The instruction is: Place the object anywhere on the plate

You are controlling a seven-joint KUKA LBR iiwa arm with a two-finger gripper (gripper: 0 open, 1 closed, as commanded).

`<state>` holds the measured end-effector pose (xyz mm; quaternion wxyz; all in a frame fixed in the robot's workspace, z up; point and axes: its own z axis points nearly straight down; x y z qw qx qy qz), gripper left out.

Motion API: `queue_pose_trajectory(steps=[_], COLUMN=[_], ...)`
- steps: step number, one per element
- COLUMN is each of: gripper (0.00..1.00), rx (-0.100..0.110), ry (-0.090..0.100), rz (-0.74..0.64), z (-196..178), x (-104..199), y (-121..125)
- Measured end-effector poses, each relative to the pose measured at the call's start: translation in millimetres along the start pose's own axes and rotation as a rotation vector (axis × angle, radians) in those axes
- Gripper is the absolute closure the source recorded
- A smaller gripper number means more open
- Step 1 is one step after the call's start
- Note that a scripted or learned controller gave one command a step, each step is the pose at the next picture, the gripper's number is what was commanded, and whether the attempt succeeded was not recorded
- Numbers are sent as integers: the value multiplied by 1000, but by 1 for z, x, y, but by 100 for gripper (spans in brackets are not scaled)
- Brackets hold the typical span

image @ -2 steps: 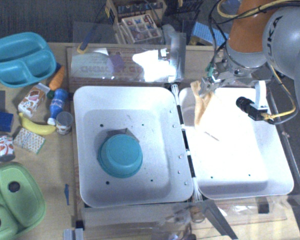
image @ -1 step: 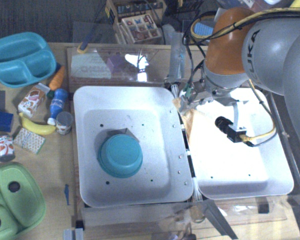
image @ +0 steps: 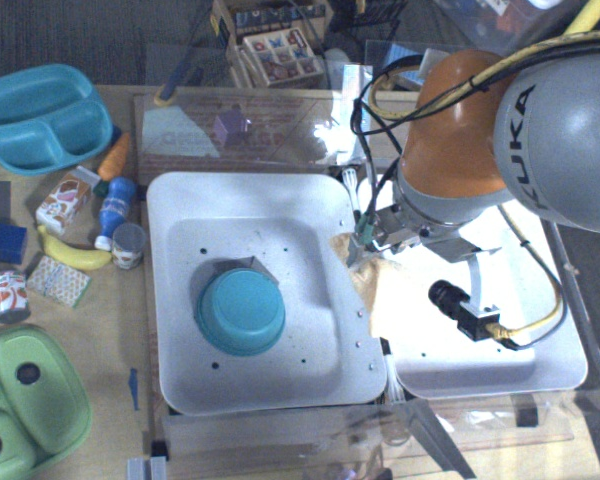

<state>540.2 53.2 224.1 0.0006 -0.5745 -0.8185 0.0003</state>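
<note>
The bench has 2 white bins side by side. In the left bin (image: 175, 218) sits a round blue plate (image: 242, 311), near the middle and a bit to the front. A flat grey thing (image: 228, 267) peeks out from under its back edge.

The big grey and orange arm (image: 500, 138) comes in from the right and hangs over the right bin (image: 550, 368), which is very bright. The gripper (image: 365, 236) points down at the spot where the 2 bins meet. It is too dark and blurry there, so I cannot tell how wide its grip is or if it holds anything.

A small tan thing (image: 364, 271) lies just below the gripper, at the left edge of the right bin. It is apart from the plate, with the bin wall between them.

On the table to the left are a blue tray (image: 45, 118), a banana (image: 70, 250) and a green tray (image: 25, 403)
</note>
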Motion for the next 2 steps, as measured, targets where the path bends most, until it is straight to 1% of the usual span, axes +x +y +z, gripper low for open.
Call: queue_pose_trajectory(steps=[1,2], gripper=[100,0], rx=[1,0], ry=[0,0], rz=[134,135], z=[8,8], x=[87,87], y=[13,13])
